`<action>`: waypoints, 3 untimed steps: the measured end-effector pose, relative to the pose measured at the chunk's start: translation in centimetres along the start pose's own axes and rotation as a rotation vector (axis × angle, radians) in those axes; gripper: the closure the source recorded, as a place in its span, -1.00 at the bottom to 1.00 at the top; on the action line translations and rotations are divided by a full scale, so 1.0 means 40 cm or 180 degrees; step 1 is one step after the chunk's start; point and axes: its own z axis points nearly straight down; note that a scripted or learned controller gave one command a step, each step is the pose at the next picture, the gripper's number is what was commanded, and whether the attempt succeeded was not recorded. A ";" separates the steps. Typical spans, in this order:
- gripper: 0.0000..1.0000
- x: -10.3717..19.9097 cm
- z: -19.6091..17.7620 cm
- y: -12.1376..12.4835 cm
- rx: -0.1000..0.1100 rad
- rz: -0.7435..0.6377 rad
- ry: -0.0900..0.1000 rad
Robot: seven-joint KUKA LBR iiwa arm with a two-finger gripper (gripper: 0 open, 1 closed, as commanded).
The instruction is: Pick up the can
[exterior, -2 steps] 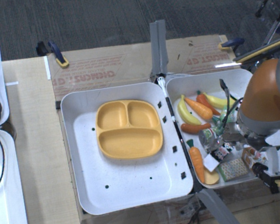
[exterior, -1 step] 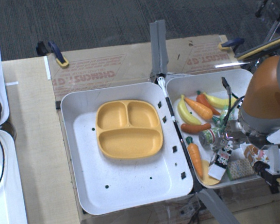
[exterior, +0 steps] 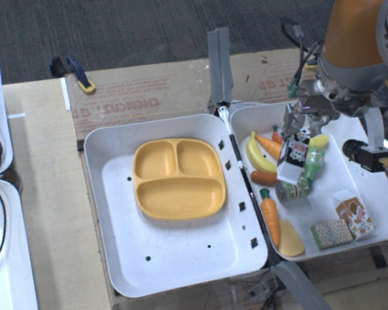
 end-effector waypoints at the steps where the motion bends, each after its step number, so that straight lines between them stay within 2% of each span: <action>1: 1.00 -0.040 0.043 -0.090 0.0010 0.0361 0.0002; 2: 1.00 0.103 0.011 -0.040 0.0006 0.0779 -0.0001; 3: 1.00 -0.002 0.003 0.110 0.0007 0.1657 -0.0004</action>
